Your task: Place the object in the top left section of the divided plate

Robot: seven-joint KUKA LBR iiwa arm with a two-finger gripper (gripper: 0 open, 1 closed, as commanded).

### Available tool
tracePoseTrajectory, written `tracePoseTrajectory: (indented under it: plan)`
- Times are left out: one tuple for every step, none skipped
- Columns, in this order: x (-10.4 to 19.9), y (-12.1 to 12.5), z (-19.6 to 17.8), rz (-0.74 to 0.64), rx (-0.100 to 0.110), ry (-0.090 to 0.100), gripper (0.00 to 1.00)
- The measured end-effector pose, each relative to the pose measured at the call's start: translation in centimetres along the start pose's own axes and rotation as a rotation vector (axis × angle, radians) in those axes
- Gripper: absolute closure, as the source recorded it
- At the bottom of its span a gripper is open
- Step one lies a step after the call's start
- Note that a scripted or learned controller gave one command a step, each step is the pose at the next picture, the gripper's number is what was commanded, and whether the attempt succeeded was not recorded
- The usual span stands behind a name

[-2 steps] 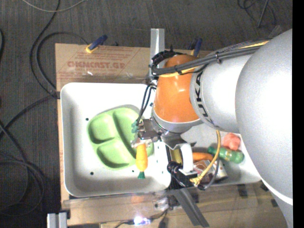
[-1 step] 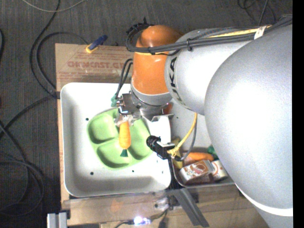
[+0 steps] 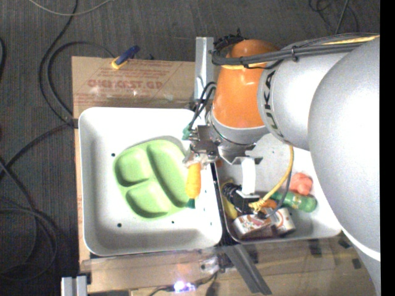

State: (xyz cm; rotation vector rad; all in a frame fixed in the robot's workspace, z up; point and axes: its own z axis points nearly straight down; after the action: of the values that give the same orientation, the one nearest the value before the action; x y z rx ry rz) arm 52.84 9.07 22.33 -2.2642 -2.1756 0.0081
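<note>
A light green divided plate (image 3: 150, 179) with three sections lies in the left bin (image 3: 102, 227). My gripper (image 3: 196, 156) hangs over the plate's right edge, near the wall between the two bins. It is shut on the top end of an orange toy carrot (image 3: 193, 181). The carrot hangs down from the fingers, and its green tip (image 3: 190, 203) is over the plate's right rim. The arm's orange band and grey body hide most of the right bin's upper part.
The right bin (image 3: 321, 230) holds a pink-red piece (image 3: 302, 182), a green bottle-like toy (image 3: 300, 202), a small can (image 3: 271, 222) and a yellow item (image 3: 229, 209), all near its front. A cardboard sheet (image 3: 133, 85) lies behind the left bin.
</note>
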Motion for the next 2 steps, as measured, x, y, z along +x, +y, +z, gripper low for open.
tracePoseTrajectory:
  plan:
    - [7.0,2.6,1.5,-0.067,0.000,-0.001,1.00]
    - [-1.4,0.0,1.5,0.104,0.001,0.000,1.00]
